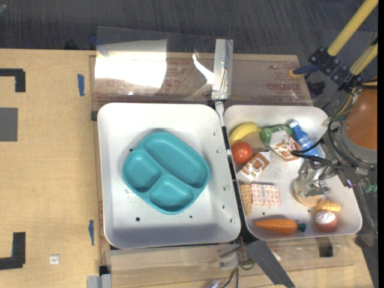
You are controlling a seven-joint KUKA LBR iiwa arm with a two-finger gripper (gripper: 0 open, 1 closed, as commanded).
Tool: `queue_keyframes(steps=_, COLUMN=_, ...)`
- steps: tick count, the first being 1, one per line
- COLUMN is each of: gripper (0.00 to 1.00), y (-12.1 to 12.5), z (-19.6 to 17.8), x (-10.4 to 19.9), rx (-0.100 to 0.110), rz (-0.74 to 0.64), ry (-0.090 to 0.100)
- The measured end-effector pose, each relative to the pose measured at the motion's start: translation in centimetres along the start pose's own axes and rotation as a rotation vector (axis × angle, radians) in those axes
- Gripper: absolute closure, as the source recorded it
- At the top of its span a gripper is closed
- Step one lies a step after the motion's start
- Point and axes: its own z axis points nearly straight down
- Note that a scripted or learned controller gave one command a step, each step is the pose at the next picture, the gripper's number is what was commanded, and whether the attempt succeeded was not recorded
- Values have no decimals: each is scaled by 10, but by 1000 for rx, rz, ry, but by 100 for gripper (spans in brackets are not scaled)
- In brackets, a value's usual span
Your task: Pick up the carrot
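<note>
Two white bins share our bench; the carrot (pixel 277 225) (orange) lies near the gripper (pixel 312 185), whose jaws we cannot tell.

No legible text anywhere. Faint reddish print on the clear plastic sheet (pixel 180 77) behind the bins, too blurred to read. Small packets (pixel 264 195) in the right bin (pixel 351 224) carry orange-and-white printed patterns; no letters resolvable. Blue bottle (pixel 302 138) label unreadable. Cardboard surface (pixel 42 161) bears black square marks and blue tape pieces, no characters or numbers
</note>
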Motion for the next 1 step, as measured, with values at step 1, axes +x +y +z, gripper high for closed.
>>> queue_keyframes(steps=1, gripper=100, y=-23, z=31, x=-34, rx=-3, rz=-378, ry=-1)
